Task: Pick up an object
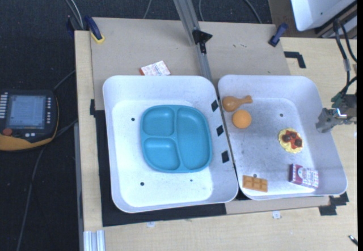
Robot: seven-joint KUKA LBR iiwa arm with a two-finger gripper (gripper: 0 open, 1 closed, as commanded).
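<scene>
Looking down, we saw the gripper (328, 119) at the right bin's (317, 94) rim; its opening we couldn't tell, the pizza toy (290, 139) lying near.

Bench (130, 46) bears two bins (170, 84) and a packet (155, 68).

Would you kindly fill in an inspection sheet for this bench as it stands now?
Surface: wooden bench bearing the left bin and right bin side by side.
Job's things: in the right bin, a drumstick toy, orange ball, pizza toy, waffle toy and small carton; in the left bin, a blue divided plate.
Clutter: small packet on the bench behind the left bin.
Grippers: gripper at the right bin's right rim, holding nothing seen.
Cables: several on the dark floor.
Surroundings: teach pendant at left.
</scene>
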